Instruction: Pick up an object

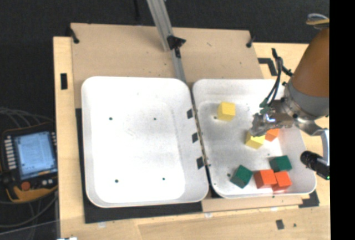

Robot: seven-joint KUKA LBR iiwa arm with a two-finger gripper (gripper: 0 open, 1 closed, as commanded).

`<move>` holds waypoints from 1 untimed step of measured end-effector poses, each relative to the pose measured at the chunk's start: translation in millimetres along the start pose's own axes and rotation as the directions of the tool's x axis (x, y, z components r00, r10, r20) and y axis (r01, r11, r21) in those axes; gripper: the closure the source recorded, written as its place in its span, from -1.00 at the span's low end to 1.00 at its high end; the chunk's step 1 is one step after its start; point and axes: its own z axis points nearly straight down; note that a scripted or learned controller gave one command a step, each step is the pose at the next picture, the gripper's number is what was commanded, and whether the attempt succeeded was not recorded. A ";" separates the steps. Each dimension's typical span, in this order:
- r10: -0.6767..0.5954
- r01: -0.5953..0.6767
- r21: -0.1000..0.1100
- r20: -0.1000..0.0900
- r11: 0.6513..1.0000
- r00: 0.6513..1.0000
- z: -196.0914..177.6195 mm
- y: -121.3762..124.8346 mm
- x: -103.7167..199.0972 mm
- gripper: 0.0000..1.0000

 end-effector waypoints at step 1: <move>0.000 0.000 0.000 0.000 1.000 1.000 3.4 -0.2 41.4 1.00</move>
